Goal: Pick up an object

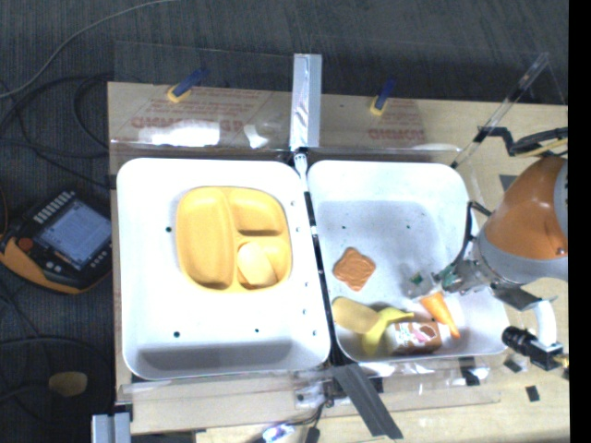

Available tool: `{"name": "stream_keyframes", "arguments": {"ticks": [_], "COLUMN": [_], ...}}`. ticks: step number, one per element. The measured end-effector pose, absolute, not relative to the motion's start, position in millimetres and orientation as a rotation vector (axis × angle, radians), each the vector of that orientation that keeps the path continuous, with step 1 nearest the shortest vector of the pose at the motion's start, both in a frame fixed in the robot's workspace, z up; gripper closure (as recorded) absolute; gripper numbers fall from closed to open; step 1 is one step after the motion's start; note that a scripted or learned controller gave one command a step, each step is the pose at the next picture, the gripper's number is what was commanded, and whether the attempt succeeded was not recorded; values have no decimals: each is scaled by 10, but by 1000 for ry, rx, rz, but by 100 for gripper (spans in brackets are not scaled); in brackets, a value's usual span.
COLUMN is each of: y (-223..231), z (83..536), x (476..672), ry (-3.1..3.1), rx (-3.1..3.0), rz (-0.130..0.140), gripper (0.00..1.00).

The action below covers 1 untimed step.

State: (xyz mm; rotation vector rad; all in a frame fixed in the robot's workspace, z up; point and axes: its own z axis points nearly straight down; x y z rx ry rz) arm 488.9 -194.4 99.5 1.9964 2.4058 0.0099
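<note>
Gripper (450,281) low over right bin (388,192), near its right wall; whether the claw is spread or pressed together cannot be told. Orange carrot-shaped toy (440,307) lies just below the claw, beside a brown bottle (417,336) and banana (365,321). Waffle piece (354,268) sits apart, leftward. Yellow tray (231,236) occupies left bin (148,340).

One fixed overhead camera, slanted down on both white bins (129,247).
</note>
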Motion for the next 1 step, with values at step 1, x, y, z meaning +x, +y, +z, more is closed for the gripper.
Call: {"name": "stream_keyframes", "arguments": {"ticks": [1], "y": [-1377], "z": [2166], "x": [5044], "ry": [2465], "rx": [1949], "rz": [-2], "gripper": [100]}}
